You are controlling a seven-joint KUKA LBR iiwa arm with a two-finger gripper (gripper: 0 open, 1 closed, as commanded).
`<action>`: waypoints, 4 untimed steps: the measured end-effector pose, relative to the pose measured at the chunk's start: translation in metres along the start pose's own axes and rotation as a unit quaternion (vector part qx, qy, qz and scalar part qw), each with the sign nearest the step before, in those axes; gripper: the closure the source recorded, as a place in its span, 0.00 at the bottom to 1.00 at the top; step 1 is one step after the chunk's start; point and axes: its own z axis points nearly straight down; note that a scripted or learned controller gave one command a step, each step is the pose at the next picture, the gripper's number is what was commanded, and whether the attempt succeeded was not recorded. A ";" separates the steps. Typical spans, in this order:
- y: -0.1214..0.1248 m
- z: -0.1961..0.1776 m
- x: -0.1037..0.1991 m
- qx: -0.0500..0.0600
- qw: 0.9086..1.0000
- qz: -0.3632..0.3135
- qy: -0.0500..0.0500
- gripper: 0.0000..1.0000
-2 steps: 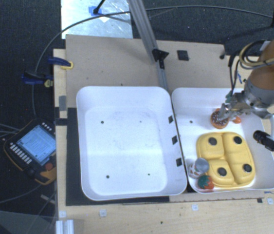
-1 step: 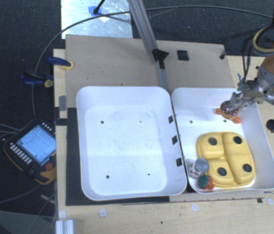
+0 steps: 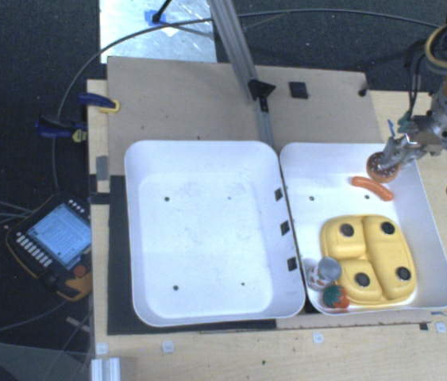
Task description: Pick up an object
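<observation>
Brown object [image 3: 381,165] blurred under end effector [image 3: 395,151]

Fixed overhead camera — slanted down on both bins [image 3: 207,153].

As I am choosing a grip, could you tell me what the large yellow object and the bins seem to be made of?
Yellow object: probably moulded plastic, smooth with a soft sheen, rounded lobes with dark round spots. Right bin and left bin: likely thin formed plastic, matte white, with rounded corners and raised rims.
</observation>
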 end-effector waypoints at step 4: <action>-0.016 -0.030 0.152 0.003 1.000 -0.001 0.001 1.00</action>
